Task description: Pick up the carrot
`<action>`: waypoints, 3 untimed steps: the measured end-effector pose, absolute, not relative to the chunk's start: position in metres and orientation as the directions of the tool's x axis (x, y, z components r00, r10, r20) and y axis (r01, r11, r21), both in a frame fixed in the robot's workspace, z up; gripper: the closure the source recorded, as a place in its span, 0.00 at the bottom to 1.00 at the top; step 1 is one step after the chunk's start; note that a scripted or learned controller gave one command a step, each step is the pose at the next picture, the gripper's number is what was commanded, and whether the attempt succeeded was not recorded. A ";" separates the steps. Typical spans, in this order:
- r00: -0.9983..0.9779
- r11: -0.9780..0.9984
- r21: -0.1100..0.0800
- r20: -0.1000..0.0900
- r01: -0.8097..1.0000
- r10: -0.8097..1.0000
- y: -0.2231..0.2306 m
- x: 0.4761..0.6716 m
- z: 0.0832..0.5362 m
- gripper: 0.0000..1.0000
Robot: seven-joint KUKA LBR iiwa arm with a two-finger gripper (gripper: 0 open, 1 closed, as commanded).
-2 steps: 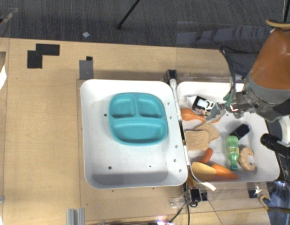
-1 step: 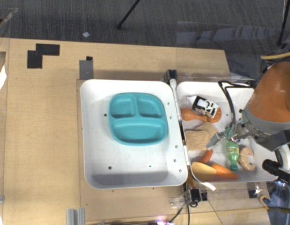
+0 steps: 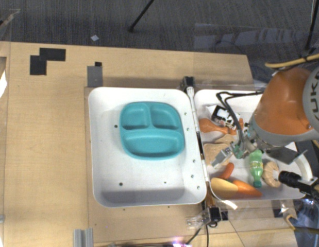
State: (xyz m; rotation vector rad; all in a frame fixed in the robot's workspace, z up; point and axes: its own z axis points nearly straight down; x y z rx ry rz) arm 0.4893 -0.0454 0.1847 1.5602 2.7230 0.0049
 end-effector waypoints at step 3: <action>-0.941 0.942 0.008 -0.044 0.335 0.335 -0.086 0.499 0.102 0.00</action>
